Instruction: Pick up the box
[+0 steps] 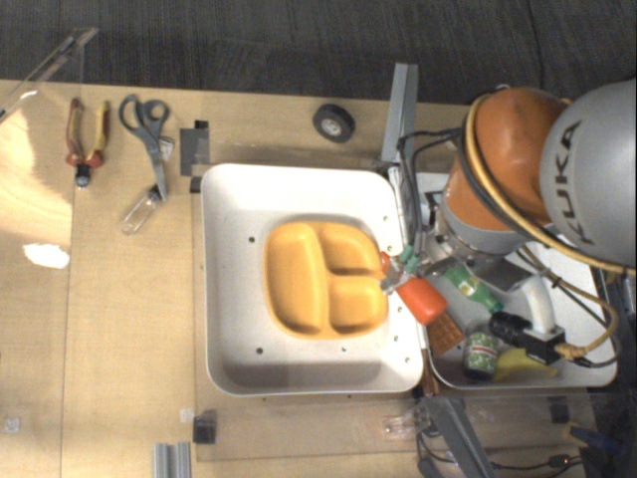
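A small brown box (pixel 446 334) lies at the near left corner of the right bin (pixel 587 374), beside an orange-red object (pixel 422 301). My gripper (pixel 401 269) hangs under the big grey and orange wrist, over the divide between the two bins. It sits just up and left of the box, close to the orange-red object. The arm hides most of the gripper, and I see nothing clearly held in it.
The left bin (pixel 239 267) holds a yellow compartment tray (pixel 323 277). In the right bin lie a green bottle (pixel 470 289), a small can (pixel 482 353), a yellow item (pixel 520 364) and a white object (pixel 542 302). Scissors (pixel 149 132) and pliers (pixel 85 137) rest on the bench at the left.
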Robot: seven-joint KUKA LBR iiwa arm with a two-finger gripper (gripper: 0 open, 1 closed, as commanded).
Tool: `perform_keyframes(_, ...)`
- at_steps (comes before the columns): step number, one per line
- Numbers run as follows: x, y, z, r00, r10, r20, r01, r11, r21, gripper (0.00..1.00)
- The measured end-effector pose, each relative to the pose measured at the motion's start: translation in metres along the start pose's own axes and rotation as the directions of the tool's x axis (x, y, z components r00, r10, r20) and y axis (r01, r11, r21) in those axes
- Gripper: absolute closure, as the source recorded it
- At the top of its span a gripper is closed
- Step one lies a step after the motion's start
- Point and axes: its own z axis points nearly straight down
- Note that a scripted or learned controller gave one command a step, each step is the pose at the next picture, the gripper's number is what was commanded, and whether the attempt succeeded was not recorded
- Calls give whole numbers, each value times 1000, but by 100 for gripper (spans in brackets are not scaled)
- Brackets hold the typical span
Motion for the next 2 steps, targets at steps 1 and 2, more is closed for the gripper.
perform_keyframes(1,7,90,-57,985,175,1,-175,985,0,100)
perform_keyframes(2,11,56,50,990,144,-1,-144,990,4,100)
